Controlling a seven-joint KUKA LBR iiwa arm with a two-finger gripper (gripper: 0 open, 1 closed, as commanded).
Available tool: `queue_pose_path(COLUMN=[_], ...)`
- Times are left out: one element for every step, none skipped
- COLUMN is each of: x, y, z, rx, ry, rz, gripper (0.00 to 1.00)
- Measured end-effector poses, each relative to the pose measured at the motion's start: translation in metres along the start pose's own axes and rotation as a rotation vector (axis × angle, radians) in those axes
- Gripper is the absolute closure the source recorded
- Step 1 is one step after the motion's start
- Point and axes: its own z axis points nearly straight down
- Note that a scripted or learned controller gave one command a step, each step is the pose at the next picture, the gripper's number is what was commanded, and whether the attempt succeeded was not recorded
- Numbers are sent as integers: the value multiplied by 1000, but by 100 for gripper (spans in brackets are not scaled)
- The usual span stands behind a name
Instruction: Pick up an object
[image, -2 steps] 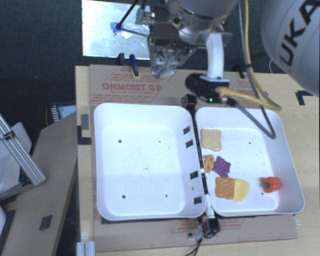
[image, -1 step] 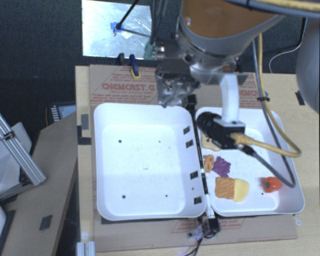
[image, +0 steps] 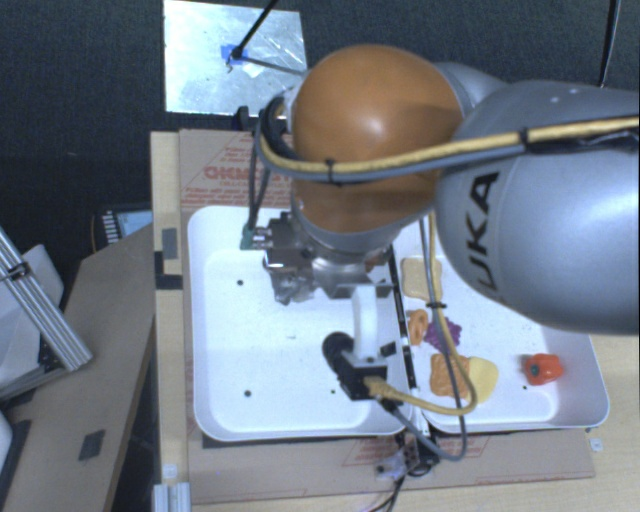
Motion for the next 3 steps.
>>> queue_pose_path(x=[-2,0,-1], y=[145,80,4], z=[-47,-162,-193], rx=[-27,-28,-19], ry=[9,14,11], rz=[4,-5,-6], gripper=[100,100,100])
